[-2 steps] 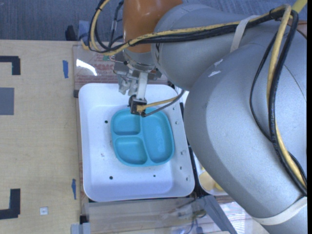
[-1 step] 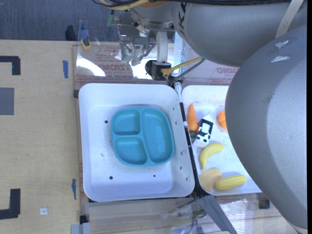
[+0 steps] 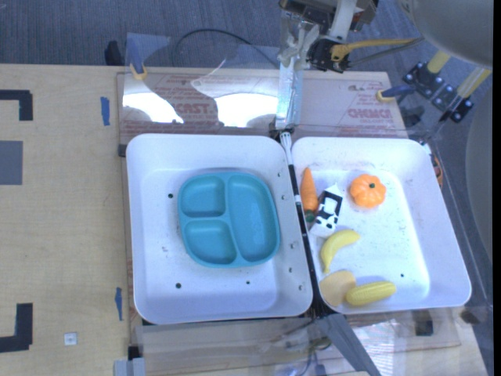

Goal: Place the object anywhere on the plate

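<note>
The gripper (image 3: 293, 34) hangs at twelve o'clock above the bins, beyond their far rims, over the clear panel; whether it is open or closed cannot be told, and nothing shows in it. The blue plate (image 3: 229, 218) sits mid-way in the left bin (image 3: 149, 163). In the right bin (image 3: 415, 265), the carrot (image 3: 308, 189) lies at ten o'clock, the small pumpkin (image 3: 367, 191) at twelve, the black-and-white toy (image 3: 328, 210) just beside the carrot, the banana (image 3: 338, 245) centrally, and a yellow piece (image 3: 369, 292) at six.
</note>
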`<control>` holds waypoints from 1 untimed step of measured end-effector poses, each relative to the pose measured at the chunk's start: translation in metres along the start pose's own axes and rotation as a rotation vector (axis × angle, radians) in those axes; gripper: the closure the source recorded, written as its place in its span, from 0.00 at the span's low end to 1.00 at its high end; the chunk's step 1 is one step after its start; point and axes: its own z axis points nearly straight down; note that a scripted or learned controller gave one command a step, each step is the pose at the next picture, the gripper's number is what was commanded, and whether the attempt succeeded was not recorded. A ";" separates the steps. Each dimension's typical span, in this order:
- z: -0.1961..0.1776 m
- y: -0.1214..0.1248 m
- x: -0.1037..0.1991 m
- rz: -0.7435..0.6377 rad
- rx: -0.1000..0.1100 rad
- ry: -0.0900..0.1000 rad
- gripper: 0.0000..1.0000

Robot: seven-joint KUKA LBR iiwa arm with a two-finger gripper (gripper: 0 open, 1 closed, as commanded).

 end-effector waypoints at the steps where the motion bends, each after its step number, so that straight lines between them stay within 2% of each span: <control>1: 0.180 -0.055 0.052 0.167 0.018 -0.011 1.00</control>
